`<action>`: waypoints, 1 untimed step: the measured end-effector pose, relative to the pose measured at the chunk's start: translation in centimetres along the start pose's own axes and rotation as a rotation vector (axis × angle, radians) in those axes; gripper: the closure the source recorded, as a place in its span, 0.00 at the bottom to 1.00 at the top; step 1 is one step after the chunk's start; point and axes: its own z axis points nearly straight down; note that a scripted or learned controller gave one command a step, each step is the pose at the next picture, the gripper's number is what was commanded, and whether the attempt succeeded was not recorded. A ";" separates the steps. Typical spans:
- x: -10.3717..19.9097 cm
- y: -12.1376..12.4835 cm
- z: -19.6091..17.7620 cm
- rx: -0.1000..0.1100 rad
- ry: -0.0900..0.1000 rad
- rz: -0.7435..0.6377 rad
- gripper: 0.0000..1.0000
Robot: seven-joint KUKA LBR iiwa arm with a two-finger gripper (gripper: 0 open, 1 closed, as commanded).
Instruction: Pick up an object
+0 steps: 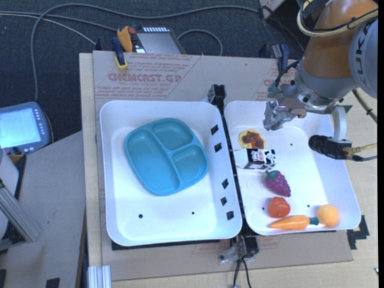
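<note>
Camera view: we are seeing small toy foods lying loose in right bin [342, 179], within arm's reach: pizza slice [251, 139], grapes [278, 183], tomato [278, 207], carrot [290, 222], orange [327, 215]. Blue plate [166, 155] is sitting in left bin [114, 161]. Arm is reaching in, wrist angled down; hand [275, 117] is hovering just above pizza slice, gripping nothing we can see; finger spread: cannot tell.

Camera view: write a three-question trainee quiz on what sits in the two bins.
1. True or false: the blue divided plate lies in the left bin.
2. Which lies nearest the right bin's front edge? A) purple grapes B) carrot C) pizza slice
3. Fill in: the gripper hovers over the ___ bin.

Key: 1 true; 2 B; 3 right.
</note>
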 end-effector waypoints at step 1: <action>5.7 1.3 1.1 0.000 0.000 0.000 1.00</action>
